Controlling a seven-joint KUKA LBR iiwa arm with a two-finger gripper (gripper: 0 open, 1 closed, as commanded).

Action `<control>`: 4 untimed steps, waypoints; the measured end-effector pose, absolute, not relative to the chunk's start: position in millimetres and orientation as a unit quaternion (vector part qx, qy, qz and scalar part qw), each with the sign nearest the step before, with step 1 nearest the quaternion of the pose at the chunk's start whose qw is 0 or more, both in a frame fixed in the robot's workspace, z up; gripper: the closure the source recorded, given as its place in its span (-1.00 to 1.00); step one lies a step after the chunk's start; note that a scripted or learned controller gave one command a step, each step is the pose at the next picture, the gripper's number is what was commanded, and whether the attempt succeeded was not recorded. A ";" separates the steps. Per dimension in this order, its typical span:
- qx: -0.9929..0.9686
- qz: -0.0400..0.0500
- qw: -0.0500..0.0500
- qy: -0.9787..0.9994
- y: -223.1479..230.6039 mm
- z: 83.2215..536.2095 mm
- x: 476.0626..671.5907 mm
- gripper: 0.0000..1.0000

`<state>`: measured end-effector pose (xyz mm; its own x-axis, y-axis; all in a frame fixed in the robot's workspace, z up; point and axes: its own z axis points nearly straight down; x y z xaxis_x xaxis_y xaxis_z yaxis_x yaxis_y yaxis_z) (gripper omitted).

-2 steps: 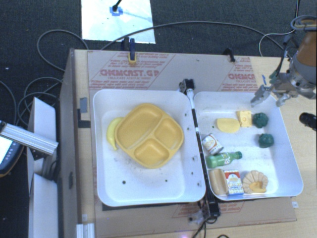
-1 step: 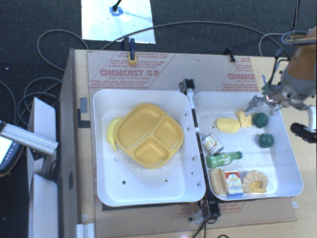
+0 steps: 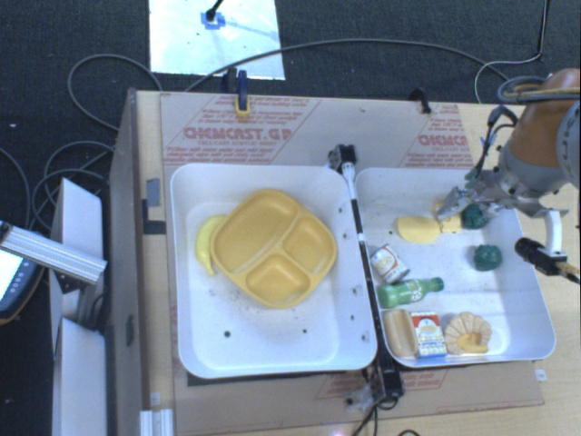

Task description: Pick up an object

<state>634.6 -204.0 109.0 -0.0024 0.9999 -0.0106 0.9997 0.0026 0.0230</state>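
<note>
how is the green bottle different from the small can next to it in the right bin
The green bottle is green with a long neck and white band; the small can is short and stubby with a pale printed label. The bottle lies flat with its neck toward the bin's right; the can lies tilted just above it. Both sit close to the divider between the bins.

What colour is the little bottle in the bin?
Green, with a white cap end. The bottle shows best in the camera view, in the right bin.

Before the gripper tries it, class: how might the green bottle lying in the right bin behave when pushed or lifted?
The green bottle lies on its side, so it would probably roll if nudged. Its rounded, glossy-looking body may slip between fingers. It looks like a small toy, so likely light.
</note>
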 end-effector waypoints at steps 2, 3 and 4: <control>0.706 0.004 0.013 0.708 -204.8 120.1 635.0 -1.00; 0.707 0.000 0.000 0.708 -206.5 84.1 602.7 -1.00; 0.706 0.001 0.002 0.709 -184.6 85.6 666.6 -1.00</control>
